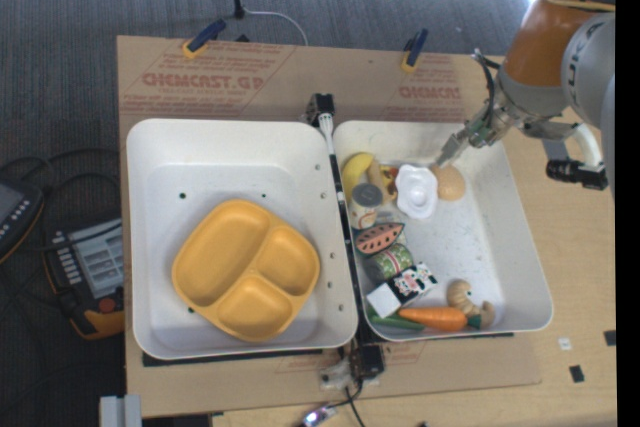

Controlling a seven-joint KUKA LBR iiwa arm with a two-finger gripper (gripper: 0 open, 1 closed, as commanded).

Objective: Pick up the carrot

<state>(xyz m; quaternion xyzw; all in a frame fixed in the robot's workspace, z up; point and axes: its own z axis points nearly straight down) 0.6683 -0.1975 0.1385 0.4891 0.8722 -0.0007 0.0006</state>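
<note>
1. Pincer point(450, 151) is seen at the far end of the right bin point(530, 245), low over its rear part, with its slim tip lying just beside a tan egg-like piece point(451, 183) and a white cup-shaped piece point(416, 192); whether it is apart or together cannot be told at this size, and nothing is seen clamped in it
2. Carrot point(436, 318) is found at the opposite, near end of the same bin, close to the front wall, with its green top point(478, 320) at the camera view's right
3. From the pincer, the carrot lies well apart toward the near wall and only slightly to the view's left, so the coming move is judged to be mostly a straight travel down the length of the bin
4. Its long axis is laid roughly along the front wall, across the line of that travel; a grasp across its narrow width would be called for
5. It is crowded: a white block point(384, 300) and a dark green piece point(400, 322) are touching or just beside its pointed end, and a small wooden figure point(459, 293) stands just behind it
6. With one arm point(560, 55) only, no choice of nearer hand arises
</note>
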